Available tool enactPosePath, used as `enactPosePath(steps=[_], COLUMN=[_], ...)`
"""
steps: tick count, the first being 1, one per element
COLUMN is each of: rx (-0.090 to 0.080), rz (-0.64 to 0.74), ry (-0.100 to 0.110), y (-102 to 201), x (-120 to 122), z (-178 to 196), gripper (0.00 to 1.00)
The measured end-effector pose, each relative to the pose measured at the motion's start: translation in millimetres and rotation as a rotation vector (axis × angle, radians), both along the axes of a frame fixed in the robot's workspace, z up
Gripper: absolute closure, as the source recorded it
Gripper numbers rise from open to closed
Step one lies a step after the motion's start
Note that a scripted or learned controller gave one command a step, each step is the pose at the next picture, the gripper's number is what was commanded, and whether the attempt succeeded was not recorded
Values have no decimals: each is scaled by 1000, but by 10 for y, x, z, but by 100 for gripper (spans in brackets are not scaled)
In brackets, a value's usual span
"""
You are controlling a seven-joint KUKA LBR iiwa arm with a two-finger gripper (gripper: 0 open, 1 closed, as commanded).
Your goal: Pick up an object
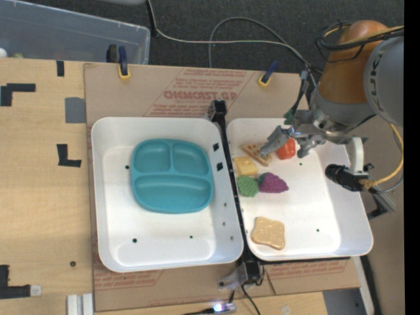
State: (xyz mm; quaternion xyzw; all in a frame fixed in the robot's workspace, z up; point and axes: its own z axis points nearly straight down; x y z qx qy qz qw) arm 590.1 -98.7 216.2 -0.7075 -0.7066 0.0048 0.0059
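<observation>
Hovering over the upper part of the right bin (341,238), the end effector (283,144) sits low among the toy food, with one grey finger (270,146) slanting down toward a tan cracker (252,152) and a red-orange piece (286,150) tucked against its other side. We cannot tell from this angle whether the fingers are spread or pressed together, nor whether the red piece is between them or merely beside them. That is our first worry: a close here may catch nothing, or nip an edge only, and the piece would slip out on the lift. Just below lie a yellow block (245,167), a green piece (247,186) and a purple grape cluster (273,183), all close together, so a sweep of the finger could shove them against the divider (226,169) between the bins. The cracker lies flat and thin, and we judge it hard to pinch from above. A toast slice (268,233) rests apart near the front wall and looks like the easier target. The left bin (108,195) holds a teal plate (172,176), well clear of the arm. Cables trail near the wrist and might snag as it rises from the counter (39,130).
</observation>
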Motion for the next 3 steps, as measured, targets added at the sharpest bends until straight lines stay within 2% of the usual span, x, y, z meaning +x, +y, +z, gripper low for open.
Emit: enactPosePath(steps=[1,3], rx=[-1,-2], rz=[3,2], ry=[-13,-10], y=[2,-53], x=[28,94], z=[75,-828], gripper=[0,0])
